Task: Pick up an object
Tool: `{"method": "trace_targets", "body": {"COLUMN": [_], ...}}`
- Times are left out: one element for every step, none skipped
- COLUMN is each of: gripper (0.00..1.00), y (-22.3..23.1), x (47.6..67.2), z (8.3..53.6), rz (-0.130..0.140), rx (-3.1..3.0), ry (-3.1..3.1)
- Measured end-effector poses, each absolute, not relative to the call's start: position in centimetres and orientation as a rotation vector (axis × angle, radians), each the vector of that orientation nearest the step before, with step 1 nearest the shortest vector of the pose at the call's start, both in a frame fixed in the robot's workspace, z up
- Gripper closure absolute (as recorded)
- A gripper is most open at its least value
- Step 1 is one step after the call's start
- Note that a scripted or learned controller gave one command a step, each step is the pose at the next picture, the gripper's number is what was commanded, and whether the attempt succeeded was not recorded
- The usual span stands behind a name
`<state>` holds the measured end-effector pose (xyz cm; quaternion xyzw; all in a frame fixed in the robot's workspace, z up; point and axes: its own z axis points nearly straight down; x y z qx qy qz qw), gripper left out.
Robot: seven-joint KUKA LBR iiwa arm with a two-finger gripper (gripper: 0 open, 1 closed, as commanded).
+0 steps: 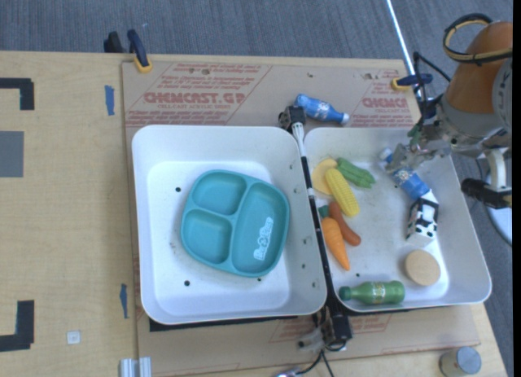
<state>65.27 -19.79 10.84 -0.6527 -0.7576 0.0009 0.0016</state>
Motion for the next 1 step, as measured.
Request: {"method": "trace_targets", "body": {"gripper": [1.0], "y": [-14.65], "x": [60.41], "z": [19.15], "rz": [-0.001], "rx": [-1.814], "ry": [-2.565]}}
